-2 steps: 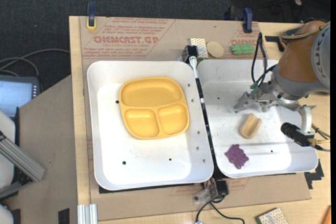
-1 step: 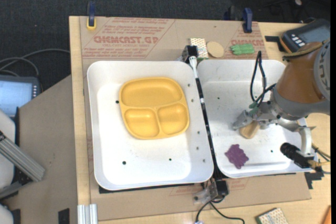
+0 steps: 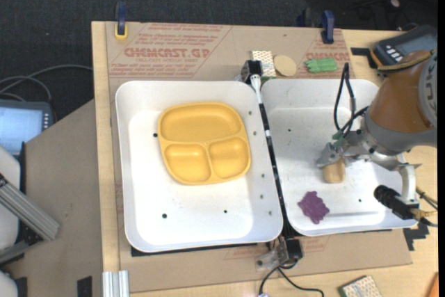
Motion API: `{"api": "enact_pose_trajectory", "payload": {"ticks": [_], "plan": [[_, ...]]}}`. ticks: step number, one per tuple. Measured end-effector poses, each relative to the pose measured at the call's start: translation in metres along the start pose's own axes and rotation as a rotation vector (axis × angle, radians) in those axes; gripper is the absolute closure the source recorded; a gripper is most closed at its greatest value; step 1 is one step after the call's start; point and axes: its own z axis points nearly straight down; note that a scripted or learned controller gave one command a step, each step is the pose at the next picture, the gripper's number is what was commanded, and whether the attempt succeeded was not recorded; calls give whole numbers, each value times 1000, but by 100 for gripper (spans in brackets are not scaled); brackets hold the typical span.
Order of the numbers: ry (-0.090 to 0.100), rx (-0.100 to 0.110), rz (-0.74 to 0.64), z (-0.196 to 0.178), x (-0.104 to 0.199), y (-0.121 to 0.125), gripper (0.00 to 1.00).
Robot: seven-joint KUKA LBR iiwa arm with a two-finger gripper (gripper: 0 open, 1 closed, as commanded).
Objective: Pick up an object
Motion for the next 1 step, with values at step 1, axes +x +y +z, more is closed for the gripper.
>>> {"api": "enact_pose_trajectory", "payload": {"ticks": [1], "plan": [[1,-7,-10,-95,73,-3,100]]}}
